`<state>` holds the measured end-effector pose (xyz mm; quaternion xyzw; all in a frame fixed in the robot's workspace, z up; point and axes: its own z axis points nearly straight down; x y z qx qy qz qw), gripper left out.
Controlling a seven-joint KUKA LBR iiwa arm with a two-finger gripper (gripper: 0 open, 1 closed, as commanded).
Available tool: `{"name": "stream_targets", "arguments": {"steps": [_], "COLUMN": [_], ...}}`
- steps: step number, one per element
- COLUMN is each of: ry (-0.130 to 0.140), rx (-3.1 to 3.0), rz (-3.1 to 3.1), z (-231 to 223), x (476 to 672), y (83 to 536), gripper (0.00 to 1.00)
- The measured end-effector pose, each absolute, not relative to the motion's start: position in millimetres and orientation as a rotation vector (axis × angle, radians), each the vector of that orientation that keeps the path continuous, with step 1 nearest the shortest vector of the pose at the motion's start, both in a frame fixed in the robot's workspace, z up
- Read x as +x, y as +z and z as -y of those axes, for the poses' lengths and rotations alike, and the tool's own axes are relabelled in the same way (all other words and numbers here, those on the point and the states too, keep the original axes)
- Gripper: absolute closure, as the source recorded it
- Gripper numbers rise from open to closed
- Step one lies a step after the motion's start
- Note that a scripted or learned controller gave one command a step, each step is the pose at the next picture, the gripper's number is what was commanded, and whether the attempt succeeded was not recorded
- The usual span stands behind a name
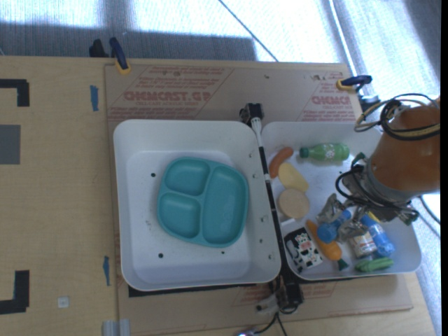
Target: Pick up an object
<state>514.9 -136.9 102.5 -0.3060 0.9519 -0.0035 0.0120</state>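
My gripper (344, 215) hangs low over the right bin (409, 257), below the orange-banded wrist (409, 152). It sits right among a cluster of toys: a blue piece (329, 231), an orange carrot (332, 247), a small can (362, 243), a blue bottle (383, 238) and a green pod (373, 264). Whether it grips any of them cannot be seen. Farther left in the same bin lie a beige round (293, 203), a yellow piece (293, 178), a red-orange sausage (280, 160), a green bottle (325, 152) and a black-and-white carton (304, 248).
The left bin (133, 187) holds a teal divided plate (204, 201). A black clamp (250, 112) stands at the far end of the rim between the bins. Cables loop around the wrist at the right. Clips hold the cardboard sheet (175, 93) at the back.
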Motion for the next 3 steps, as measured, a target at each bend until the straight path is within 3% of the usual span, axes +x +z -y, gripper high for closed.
{"name": "stream_targets", "arguments": {"steps": [1, 2, 3], "ry": [0.0, 0.0, -0.001], "rx": [-0.96, -1.098, -1.089], "rz": [-2.985, -2.938, -2.935], "z": [138, 185, 185], "x": [508.5, 586.1, 587.6], "y": [96, 86, 97], "gripper": [0.0, 0.0, 1.0]}}
